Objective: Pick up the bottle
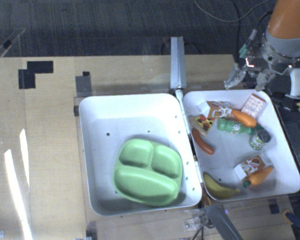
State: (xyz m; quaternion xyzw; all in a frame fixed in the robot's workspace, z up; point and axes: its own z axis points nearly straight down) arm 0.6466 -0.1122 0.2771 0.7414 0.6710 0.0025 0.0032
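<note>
Green bottle [236, 126] lies in the right bin [289, 176] among toy food; the gripper [249, 79] hovers beyond the bin's far rim — fingers spread, holding nothing.

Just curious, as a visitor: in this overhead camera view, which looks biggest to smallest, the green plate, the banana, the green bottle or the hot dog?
1. Green divided plate
2. Banana
3. Green bottle
4. Hot dog

The last three look close in size, so their order is unsure.

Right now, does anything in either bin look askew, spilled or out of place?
Nothing spilled. The green bottle lies on its side among toy food in the right bin. The green tray sits tilted in the left bin.
</note>
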